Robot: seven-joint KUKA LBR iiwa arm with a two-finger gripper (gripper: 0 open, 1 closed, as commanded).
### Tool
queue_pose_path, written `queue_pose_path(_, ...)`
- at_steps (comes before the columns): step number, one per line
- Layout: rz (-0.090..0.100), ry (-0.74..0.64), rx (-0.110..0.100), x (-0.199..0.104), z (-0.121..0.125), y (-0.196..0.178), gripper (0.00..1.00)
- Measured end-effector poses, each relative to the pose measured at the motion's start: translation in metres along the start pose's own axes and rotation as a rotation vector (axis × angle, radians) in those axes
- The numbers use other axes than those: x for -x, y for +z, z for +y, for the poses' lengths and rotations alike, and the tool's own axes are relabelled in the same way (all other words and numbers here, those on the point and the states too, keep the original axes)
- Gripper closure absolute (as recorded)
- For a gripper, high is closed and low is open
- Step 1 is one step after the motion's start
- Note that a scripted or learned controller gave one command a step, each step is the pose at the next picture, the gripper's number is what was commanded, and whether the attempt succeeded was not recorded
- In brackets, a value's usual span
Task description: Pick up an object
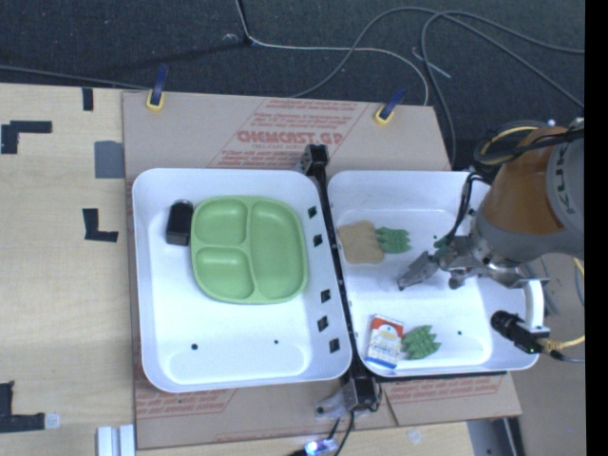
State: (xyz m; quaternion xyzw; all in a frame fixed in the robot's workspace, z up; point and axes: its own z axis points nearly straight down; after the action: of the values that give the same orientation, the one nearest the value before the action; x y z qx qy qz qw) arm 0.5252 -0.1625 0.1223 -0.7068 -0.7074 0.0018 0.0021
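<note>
In the right bin (446, 190), a flat tan piece (359, 243) lies at the left with a green leafy toy (393, 239) touching its right side. Near the front wall lie a small red and white box (384, 340) and a second green toy (420, 342) beside it. My gripper (421, 270) hangs over the middle of this bin, just right of and below the tan piece and above the box, and I see nothing held in it. The grey arm with its orange band (521, 202) reaches in from the right.
The left bin (152, 283) holds a green divided plate (250, 250) with a small black block (179, 222) at its left edge. A black divider (328, 255) runs between the bins. Cables trail across the dark floor behind the bench.
</note>
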Motion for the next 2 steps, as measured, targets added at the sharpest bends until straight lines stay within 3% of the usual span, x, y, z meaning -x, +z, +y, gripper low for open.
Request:
queue_pose_path(1,0.000,-0.001,0.002,0.000,0.001,-0.012,1.00)
queue_pose_path(2,-0.002,0.001,0.008,0.005,-0.005,-0.058,1.00)
